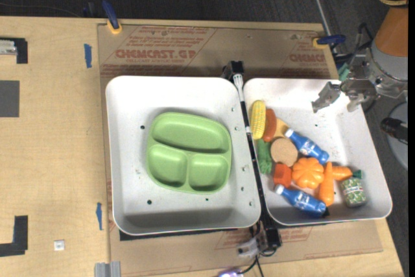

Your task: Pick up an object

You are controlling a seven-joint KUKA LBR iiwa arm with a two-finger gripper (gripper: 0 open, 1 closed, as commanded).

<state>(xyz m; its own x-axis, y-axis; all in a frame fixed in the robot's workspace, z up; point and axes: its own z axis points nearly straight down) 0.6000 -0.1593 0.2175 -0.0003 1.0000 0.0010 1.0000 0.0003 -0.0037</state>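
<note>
My gripper (336, 102) hangs over the far right part of the right bin (305, 89), open, with nothing between its fingers (322, 99). Toy food lies in a pile below and to its left: a yellow corn cob (257, 119), a round brown cookie (283, 151), an orange pumpkin (307, 172), a carrot (327, 184), a blue bottle (307, 145) and a second blue bottle (300, 199). A green speckled piece (353, 191) sits at the bin's near right corner.
The left bin (123, 139) holds a green divided plate (189, 151). Between the bins runs a thin ridge with a black clip (235, 69) at its far end. Blue clamps (329, 41) hold the cardboard sheet at the back.
</note>
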